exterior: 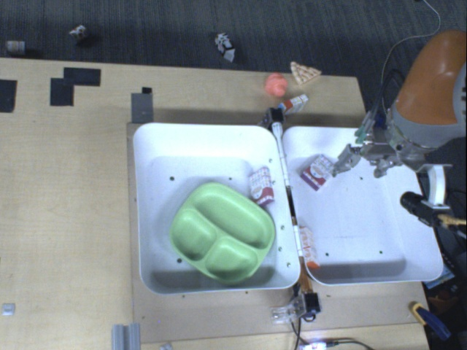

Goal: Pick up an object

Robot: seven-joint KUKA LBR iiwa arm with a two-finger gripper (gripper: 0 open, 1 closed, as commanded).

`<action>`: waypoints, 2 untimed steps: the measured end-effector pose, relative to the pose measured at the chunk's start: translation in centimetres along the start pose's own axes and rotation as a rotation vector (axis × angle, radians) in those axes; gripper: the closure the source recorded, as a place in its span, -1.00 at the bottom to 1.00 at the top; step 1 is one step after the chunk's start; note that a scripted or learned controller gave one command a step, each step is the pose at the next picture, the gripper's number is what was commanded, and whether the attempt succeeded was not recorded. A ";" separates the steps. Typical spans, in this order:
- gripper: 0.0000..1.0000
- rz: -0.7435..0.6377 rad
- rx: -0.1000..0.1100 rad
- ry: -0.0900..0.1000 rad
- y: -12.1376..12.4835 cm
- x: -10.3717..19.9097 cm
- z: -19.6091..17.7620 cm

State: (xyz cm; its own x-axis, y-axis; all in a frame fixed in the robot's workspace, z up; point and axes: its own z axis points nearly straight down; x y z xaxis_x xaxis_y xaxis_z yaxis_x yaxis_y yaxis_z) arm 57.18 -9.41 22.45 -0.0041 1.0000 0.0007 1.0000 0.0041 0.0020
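Just ahead of the tool, a small packet lies flat in the right bin. Whether the tool is wide or narrow, I cannot tell. Closing off-centre would likely nudge the thin packet aside and grasp nothing.

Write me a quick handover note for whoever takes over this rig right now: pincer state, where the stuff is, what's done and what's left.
Pincer: low over the right bin, at its upper left part, right beside a small red and white packet. Whether it grips the packet cannot be told from this view.
Left bin: a green divided plate and a small red and white can at the plate's upper right edge.
Right bin: the packet, plus a small orange and white item against its left wall.
Done: nothing is visibly lifted.
Left: secure one object, probably the packet, and raise it.
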 end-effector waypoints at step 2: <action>-1.00 -0.002 -0.002 0.000 9.6 -2.0 13.9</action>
State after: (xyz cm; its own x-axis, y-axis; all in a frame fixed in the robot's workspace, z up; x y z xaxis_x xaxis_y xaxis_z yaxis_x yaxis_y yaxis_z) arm 66.86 -11.35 8.55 -0.0057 1.0000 0.0004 1.0000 0.0057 0.0038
